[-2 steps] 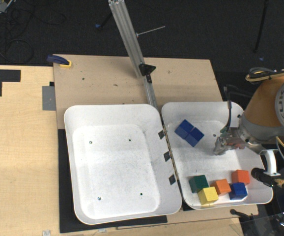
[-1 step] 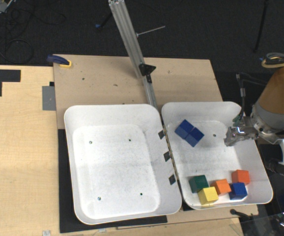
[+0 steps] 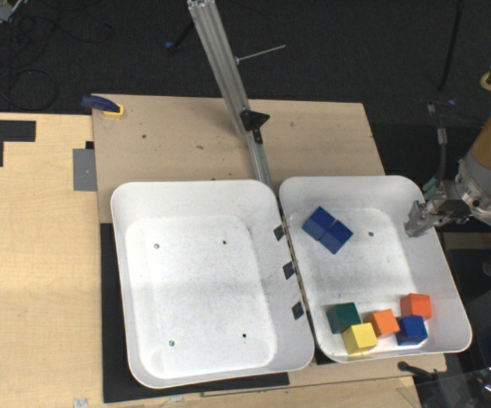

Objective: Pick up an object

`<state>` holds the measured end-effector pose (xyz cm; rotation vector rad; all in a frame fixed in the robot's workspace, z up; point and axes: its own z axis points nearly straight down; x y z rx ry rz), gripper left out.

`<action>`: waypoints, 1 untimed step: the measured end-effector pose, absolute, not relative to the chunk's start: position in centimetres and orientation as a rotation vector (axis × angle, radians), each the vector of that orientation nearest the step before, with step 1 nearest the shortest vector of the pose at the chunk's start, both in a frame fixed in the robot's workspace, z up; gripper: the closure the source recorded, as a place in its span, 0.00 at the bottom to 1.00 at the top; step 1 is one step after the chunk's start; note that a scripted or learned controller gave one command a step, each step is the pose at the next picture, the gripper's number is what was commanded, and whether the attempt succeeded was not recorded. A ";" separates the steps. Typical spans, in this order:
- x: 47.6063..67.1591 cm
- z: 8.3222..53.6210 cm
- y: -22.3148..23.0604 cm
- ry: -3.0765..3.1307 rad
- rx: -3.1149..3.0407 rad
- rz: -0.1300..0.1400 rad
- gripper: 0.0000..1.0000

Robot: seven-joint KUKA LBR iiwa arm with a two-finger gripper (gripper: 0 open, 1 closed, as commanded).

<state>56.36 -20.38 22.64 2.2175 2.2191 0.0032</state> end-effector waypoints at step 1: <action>56.4 25.1 -20.5 2.221 2.220 0.001 1.00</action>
